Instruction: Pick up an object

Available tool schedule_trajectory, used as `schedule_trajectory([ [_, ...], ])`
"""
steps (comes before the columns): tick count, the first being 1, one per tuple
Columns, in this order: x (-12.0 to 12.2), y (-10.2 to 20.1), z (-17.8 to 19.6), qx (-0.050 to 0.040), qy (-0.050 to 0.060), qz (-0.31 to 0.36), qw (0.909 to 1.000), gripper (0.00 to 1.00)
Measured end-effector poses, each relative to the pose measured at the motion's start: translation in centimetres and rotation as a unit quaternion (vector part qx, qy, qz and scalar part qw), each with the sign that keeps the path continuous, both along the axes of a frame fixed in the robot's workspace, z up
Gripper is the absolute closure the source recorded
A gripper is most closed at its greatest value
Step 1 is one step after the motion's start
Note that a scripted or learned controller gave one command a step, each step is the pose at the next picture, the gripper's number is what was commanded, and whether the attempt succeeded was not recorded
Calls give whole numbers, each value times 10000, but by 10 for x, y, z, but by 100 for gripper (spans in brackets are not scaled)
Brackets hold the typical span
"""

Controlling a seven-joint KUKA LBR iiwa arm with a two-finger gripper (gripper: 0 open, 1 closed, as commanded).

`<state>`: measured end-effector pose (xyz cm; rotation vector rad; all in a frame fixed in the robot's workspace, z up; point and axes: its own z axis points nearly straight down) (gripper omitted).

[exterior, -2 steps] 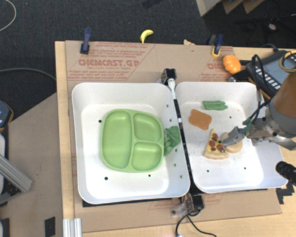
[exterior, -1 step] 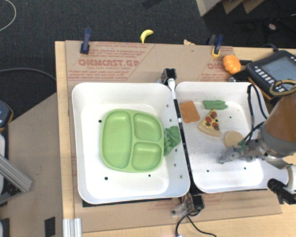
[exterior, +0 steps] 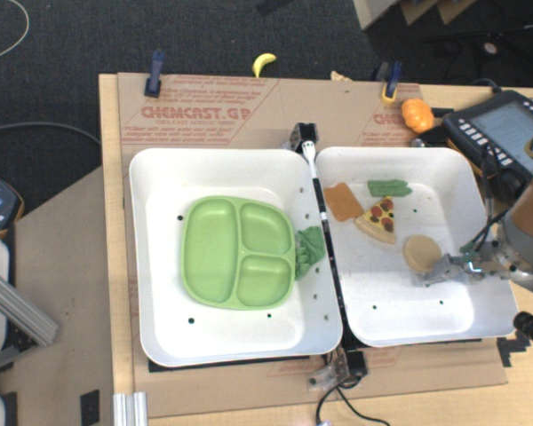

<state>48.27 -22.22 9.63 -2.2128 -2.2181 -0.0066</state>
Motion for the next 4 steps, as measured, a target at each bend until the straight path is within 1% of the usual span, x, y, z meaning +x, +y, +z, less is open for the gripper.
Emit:
schedule_trajectory([
  [1,8,65,-12,-28,0,12,10000,0],
  [2,55,40,-11,-56,-33,-9,10000,0],
  [3,59,3,-11,33,6,2,10000,0],
  [4,91,-2,113,-74,-75,2,9999,0],
])
